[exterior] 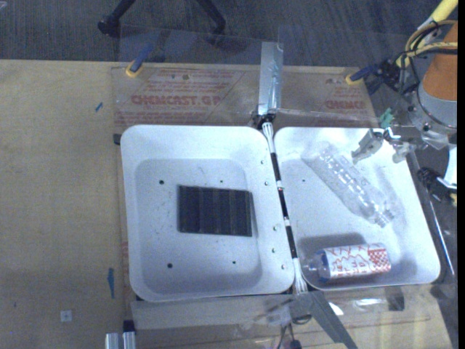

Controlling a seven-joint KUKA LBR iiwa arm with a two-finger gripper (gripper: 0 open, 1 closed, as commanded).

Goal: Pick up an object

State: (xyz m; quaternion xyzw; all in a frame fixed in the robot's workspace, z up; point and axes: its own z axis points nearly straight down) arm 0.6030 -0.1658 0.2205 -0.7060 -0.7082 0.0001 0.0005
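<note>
Item one, the bench (51, 195): you had a tan board bearing two shallow white bins side by side, touching along a centre seam; item two, the left bin (138, 158): it held one dark ribbed rectangular pad (215, 211), lying flat near its middle; item three, the right bin (429, 260): it held two things, well apart; a clear plastic bottle (354, 185) lay on its side, slanting from the upper left toward the right wall, hard to make out against the white; a red-and-white patterned can (352, 262) lay on its side near the front wall; item four, the arm (439, 86): cut off at the right edge; the gripper (383, 142) hung over the right bin's upper right corner, just beside the bottle's upper end; you could not tell how it stood, open or closed; nothing showed between its parts.
</note>
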